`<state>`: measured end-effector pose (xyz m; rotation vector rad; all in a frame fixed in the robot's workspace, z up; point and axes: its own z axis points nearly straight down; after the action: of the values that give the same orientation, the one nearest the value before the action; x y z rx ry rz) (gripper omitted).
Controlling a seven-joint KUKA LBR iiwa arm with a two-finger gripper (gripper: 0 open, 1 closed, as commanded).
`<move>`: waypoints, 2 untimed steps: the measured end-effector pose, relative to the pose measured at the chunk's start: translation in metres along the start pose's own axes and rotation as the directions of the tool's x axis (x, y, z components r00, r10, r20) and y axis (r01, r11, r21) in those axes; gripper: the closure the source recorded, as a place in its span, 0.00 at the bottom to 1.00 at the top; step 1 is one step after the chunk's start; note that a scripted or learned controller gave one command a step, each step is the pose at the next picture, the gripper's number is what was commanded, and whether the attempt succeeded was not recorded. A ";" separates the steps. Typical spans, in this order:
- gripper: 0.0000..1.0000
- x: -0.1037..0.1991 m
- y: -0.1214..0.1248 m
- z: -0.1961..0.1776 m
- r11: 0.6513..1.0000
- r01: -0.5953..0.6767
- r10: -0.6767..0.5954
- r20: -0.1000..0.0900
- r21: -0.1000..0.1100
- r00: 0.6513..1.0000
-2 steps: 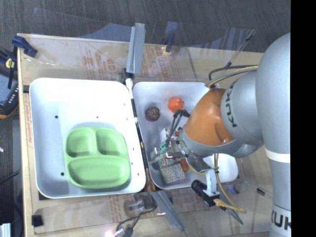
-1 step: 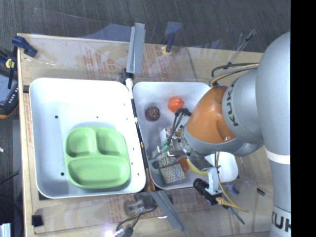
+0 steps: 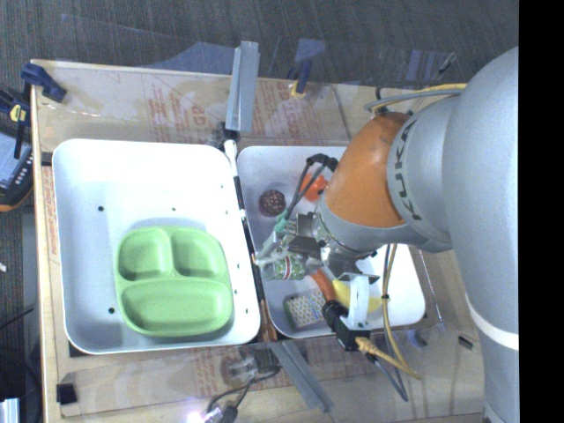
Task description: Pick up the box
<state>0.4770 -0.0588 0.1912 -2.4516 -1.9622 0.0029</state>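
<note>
While the arm (image 3: 414,183) crowds the right bin (image 3: 256,170), its gripper (image 3: 286,249) (grip state unreadable) hangs above a patterned box (image 3: 305,307) — green tray (image 3: 174,280) opposite.

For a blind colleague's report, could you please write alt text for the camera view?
A grey and orange robot arm reaches from the right into the right white bin, its tool low among small cluttered items. The left white bin holds a green divided tray.
</note>
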 end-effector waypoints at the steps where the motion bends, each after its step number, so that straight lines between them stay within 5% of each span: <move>1: 1.00 -0.016 0.057 -0.042 0.952 0.308 -0.308 0.000 -0.001 0.952; 2: 1.00 0.006 0.139 -0.010 0.935 0.356 -0.355 -0.001 0.000 0.935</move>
<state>0.6135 -0.0832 0.2012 -2.0556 -2.3718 0.0015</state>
